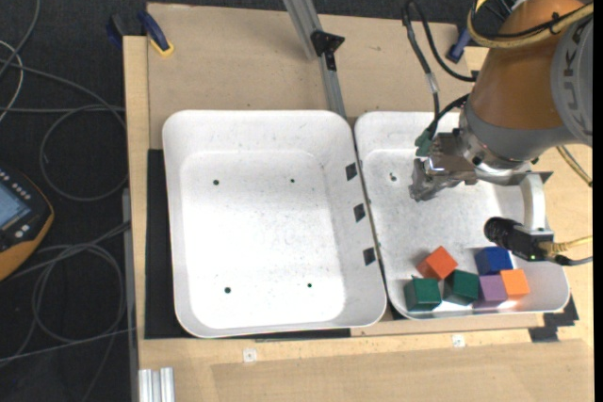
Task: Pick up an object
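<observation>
Camera view shows small blocks, an orange block [439, 263] among them, clustered at 5 o'clock in the right bin [396, 212]. They look light, stiff; grip flat opposite sides. Whether the gripper [426, 187] is spread, I cannot tell.

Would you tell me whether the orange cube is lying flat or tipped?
Tipped: the orange cube sits rotated with a corner raised, leaning by the green blocks in the right bin.
</observation>
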You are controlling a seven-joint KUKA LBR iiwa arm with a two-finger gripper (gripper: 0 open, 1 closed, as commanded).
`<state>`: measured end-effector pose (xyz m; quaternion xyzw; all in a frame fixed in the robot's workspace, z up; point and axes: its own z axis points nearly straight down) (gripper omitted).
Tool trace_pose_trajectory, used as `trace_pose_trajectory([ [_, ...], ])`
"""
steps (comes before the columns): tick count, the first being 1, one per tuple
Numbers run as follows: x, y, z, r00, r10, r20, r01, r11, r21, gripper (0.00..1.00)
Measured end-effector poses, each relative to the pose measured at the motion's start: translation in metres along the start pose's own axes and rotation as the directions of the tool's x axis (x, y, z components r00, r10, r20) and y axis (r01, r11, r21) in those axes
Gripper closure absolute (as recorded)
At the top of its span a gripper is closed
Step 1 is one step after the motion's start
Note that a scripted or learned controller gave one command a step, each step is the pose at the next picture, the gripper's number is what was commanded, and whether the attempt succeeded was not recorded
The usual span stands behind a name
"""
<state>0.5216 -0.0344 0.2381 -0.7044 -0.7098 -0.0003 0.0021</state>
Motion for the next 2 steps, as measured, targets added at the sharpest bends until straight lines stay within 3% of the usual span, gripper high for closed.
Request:
trace_pose_trajectory([
  [2, 0.098, 0.02, -0.008, 1.0, 0.001, 0.001, -0.001, 1.0, -0.004, 1.0],
])
